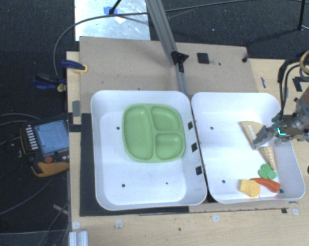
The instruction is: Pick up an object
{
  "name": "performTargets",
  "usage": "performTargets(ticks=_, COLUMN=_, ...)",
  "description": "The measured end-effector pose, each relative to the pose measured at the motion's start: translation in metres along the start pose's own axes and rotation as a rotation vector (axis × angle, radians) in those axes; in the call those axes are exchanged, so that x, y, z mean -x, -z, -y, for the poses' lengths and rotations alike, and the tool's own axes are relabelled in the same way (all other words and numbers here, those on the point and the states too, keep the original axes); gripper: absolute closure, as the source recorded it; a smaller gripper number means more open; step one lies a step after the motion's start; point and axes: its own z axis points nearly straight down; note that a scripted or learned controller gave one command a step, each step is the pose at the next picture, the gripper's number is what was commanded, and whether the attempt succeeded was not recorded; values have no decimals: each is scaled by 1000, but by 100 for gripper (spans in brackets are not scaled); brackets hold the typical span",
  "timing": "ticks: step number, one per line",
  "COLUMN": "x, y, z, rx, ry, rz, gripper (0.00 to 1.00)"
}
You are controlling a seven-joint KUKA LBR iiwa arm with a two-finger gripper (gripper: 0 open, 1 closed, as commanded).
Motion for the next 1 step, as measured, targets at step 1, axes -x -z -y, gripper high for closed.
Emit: performTargets(ticks=1, x=0, y=0, z=0, rx=1, ry=0, rz=0, gripper=0)
